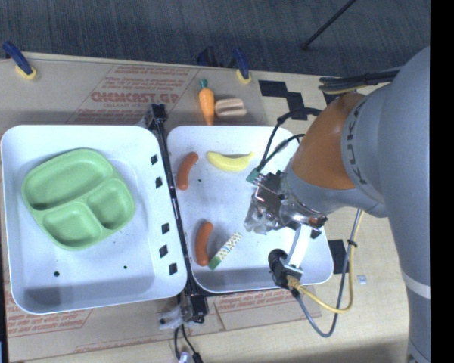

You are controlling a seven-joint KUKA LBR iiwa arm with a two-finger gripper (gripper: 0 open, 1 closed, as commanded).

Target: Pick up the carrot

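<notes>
The carrot (205, 103), orange with a green top, lies on the cardboard just beyond the far rim of the right bin (318, 267), outside both bins. My gripper (256, 220) hangs low over the middle right of the right bin, well short of the carrot and nearer the front. Nothing shows under it but bare bin floor. The grey and orange arm reaches in from the right and hides the bin's right side.
Beside the carrot sits a small brown and pink bun-like toy (229, 108). The right bin holds a banana (228, 159), two sausages (186, 170) (203, 242) and a small white and green stick (227, 248). A green divided plate (76, 197) lies in the left bin.
</notes>
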